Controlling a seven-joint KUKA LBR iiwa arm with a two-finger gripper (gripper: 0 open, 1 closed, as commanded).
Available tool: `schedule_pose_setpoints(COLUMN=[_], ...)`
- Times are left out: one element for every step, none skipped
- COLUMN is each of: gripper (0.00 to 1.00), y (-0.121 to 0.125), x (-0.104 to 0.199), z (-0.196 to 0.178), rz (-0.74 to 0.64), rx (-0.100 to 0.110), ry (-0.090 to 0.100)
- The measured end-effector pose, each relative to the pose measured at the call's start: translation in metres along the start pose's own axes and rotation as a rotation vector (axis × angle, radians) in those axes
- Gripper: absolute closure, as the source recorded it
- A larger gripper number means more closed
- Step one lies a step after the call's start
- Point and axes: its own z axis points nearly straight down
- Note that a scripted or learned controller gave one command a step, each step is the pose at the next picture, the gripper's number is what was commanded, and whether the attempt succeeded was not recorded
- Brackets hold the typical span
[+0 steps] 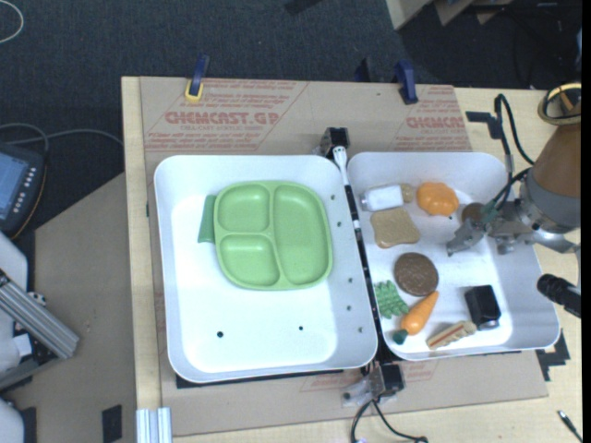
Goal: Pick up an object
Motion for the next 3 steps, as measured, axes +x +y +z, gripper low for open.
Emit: schedule_pose_setpoints(gripper=[0.0,1.0,1.0], y=[-0.001,0.001,-0.004], x=[0.001,0.0,-0.008], z=[0.049,0.035,-0.025], rz=[-0.001,-0.001,0.0], rx=[-0.001,-0.008,-0.014], ry=[0.0,-0.004,-0.006])
